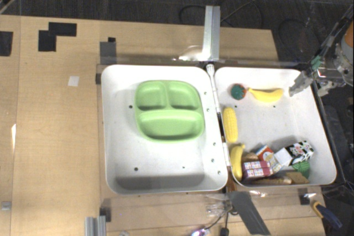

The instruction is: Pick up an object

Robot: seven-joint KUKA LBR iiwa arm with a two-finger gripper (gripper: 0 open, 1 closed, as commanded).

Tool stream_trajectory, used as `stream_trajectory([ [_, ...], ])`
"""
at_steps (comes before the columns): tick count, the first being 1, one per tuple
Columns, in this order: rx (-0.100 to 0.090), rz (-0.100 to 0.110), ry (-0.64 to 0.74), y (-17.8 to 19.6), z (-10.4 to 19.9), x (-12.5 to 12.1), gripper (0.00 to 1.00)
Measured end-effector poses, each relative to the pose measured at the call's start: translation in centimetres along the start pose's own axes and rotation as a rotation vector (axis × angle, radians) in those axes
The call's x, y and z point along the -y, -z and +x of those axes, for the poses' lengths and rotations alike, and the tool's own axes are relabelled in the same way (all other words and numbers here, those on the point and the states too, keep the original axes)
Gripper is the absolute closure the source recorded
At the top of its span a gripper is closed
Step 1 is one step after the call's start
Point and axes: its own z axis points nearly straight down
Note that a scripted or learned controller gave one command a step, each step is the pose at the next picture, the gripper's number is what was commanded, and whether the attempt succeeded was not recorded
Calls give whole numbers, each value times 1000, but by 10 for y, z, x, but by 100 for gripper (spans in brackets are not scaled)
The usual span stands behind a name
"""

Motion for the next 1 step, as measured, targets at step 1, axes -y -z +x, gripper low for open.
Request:
stream_trajectory([
  [1, 1, 0, 25, -85, 11, -55, 0],
])
